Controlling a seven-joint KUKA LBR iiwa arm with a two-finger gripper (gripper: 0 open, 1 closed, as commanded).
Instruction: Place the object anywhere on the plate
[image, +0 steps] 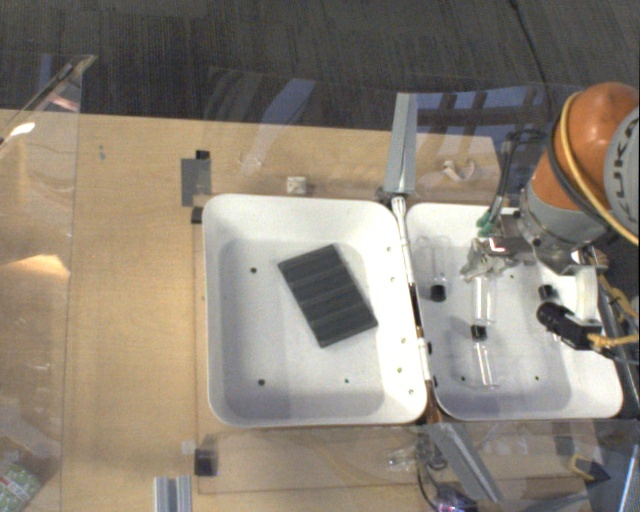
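1. Two white bins are sitting side by side; my pincer (484, 350) is hanging over the right bin (600, 400), grip state: cannot tell.
2. Small black object (437, 292) is lying beside it, untouched.
3. Dark ridged plate (327, 295) is lying in the left bin (225, 330).

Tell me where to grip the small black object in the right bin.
Grip the small black object across its sides, coming straight down from above. It looks short and stubby, standing apart from the left wall of the right bin, so fingers probably fit around it.
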